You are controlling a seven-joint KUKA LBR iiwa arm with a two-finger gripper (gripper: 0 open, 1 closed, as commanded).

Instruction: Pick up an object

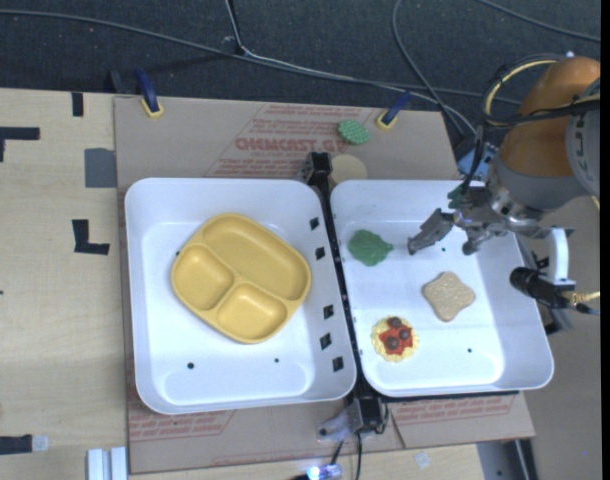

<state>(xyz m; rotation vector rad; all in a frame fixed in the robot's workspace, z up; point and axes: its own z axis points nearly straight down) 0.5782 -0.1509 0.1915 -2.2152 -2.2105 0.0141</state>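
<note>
With the gripper [447, 235] spread and holding nothing above the right bin [525, 368], between the green piece [368, 247] and the toast slice [448, 295], one target should be chosen, centred between the jaws, then descended upon squarely.

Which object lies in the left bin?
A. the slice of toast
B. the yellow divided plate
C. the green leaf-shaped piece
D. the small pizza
B. The yellow divided plate lies alone in the left bin, while the green piece, toast and pizza lie in the right bin.
</note>
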